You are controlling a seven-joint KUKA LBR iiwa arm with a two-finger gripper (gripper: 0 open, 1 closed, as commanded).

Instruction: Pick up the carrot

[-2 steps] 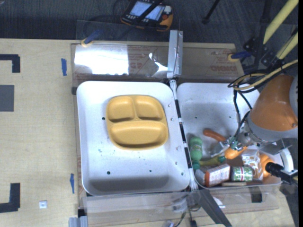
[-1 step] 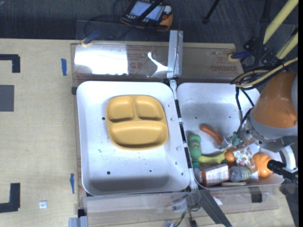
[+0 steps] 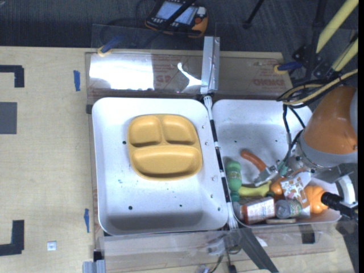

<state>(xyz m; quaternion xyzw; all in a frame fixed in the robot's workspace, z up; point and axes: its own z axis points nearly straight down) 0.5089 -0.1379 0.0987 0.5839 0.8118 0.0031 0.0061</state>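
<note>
Orange carrot (image 3: 253,160) lies in the right bin (image 3: 250,121), just above the gripper (image 3: 274,172), long axis running upper-left to lower-right. I can't tell the gripper's state. No bottle (image 3: 264,209) label is legible to me.

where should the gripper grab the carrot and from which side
Probably mid-body of the carrot, from above, fingers closing across its width. It lies flat and slanted in the right bin; its upper-left end is free, its lower-right end runs under the gripper, near the pile.
</note>
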